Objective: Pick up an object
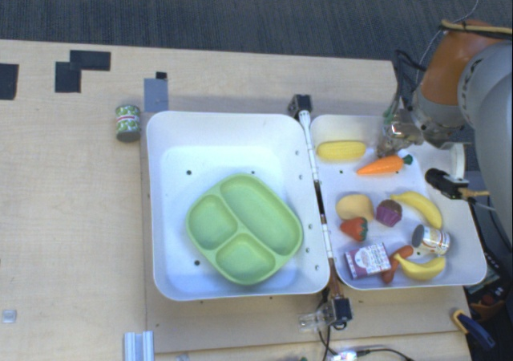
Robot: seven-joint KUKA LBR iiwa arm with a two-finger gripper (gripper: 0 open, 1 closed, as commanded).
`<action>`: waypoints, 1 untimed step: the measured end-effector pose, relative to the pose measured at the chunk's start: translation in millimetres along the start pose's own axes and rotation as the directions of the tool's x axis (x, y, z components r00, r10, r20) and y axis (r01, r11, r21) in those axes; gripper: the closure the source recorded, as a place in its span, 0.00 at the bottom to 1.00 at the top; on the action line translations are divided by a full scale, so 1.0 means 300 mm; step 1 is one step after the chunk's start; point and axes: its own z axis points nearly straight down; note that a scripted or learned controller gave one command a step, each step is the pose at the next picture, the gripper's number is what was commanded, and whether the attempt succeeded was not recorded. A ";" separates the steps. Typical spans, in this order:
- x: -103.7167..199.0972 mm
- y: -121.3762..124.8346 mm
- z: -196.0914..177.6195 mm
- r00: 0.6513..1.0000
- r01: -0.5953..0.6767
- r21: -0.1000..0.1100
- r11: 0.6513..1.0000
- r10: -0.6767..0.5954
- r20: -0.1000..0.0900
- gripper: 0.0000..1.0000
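Observation:
The right bin holds several toy foods. A yellow block and an orange carrot lie at its far end. Nearer lie a yellow lemon-like piece, a purple fruit, a red strawberry, two bananas, a small can and a purple packet. My gripper hangs over the bin's far right corner, just above and behind the carrot's thick end. Nothing shows in its grasp.
The left bin holds a green divided plate. A small patterned can and a grey block stand on the bench beyond that bin's far left corner. My arm fills the right side above the bin.

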 end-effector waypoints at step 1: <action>-0.129 -0.002 -0.134 1.000 -0.003 0.000 1.000 0.003 0.001 1.00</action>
